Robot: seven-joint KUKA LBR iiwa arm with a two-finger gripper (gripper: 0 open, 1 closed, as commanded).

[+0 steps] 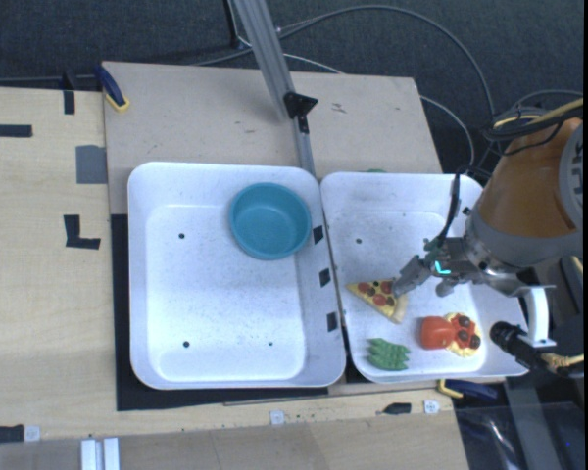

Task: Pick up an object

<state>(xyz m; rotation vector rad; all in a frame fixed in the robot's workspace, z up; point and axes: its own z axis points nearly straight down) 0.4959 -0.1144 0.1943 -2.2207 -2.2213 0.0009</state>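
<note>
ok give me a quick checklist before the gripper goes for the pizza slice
1. Pizza slice lies in the right bin: ok.
2. Gripper beside the slice, at its upper right edge: ok.
3. Slice between the fingers: cannot tell.
4. Slice apart from the green toy and the red and yellow toy: ok.
5. Slice close to the bin's left wall, little room there: not ok.
6. Blue bowl in the left bin, out of the way: ok.
</note>
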